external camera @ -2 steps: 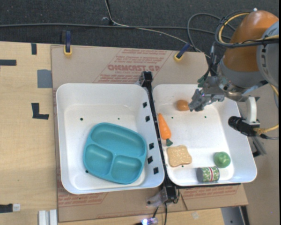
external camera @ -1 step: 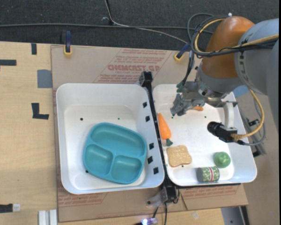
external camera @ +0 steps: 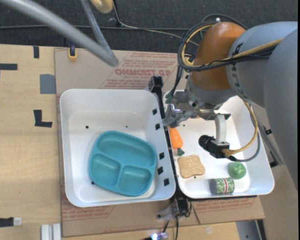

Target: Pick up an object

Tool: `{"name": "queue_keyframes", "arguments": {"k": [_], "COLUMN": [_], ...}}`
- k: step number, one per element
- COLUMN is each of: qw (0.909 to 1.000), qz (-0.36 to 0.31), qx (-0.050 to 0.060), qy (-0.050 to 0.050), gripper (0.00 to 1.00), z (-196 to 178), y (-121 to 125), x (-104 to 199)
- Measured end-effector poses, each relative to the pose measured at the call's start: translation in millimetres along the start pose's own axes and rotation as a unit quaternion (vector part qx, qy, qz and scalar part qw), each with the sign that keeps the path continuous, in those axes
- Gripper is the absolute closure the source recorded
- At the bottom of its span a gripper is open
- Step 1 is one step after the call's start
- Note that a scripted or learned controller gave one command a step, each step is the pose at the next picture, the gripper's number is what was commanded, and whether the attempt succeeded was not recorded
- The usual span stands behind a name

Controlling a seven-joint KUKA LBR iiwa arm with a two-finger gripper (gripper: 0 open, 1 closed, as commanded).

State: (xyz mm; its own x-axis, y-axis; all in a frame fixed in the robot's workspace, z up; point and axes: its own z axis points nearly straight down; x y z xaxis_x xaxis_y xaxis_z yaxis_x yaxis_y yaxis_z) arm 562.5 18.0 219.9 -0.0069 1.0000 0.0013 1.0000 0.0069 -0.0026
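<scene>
My gripper (external camera: 173, 118) hangs over the left side of the right bin (external camera: 250, 134), close to the wall between the two bins. Directly under it lies an orange carrot (external camera: 176, 139), its top end at the gripper's tip. I cannot tell whether the two touch. Nearer the front of the same bin a slice of toast (external camera: 191, 166) lies flat. A green apple (external camera: 236, 170) sits at the front right, with a green can (external camera: 222, 185) on its side just in front of it.
The left bin (external camera: 75, 109) holds a blue divided plate (external camera: 122, 163). The arm's grey and orange body covers the back of the right bin. Black clips line the wall shared by the bins.
</scene>
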Motion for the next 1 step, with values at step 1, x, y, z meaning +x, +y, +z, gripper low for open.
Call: {"name": "queue_keyframes", "arguments": {"k": [1], "qw": [1.0], "qz": [0.0], "qx": [0.0], "qy": [0.0], "gripper": [1.0], "z": [7.7], "y": [-1.5], "x": [60.0]}}
